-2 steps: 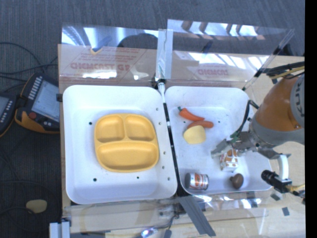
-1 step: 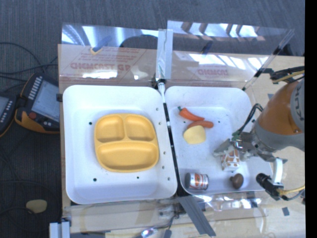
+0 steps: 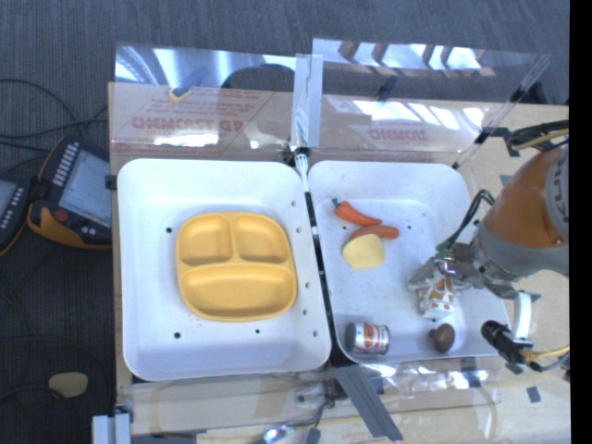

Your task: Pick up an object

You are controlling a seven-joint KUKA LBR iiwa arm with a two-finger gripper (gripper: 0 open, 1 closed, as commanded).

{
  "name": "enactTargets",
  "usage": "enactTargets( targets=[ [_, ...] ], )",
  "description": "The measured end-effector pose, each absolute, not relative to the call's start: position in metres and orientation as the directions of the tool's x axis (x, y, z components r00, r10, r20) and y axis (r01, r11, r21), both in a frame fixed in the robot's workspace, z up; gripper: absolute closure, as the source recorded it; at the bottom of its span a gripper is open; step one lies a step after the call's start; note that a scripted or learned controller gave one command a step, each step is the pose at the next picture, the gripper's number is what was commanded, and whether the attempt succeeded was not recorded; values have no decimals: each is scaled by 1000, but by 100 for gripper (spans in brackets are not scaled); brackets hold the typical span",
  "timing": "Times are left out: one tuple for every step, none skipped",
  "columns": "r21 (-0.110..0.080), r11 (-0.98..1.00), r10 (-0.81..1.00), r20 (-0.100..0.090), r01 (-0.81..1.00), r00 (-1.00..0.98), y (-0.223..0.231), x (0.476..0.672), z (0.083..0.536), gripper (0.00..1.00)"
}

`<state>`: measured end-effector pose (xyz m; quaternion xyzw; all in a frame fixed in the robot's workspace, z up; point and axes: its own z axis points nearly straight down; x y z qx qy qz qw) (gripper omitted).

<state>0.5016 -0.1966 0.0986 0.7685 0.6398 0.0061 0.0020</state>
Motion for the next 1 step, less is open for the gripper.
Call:
enactTargets(
  targets=[
    [-4,-431,903,-3,903,431,-118,525,175,100]
  ],
)
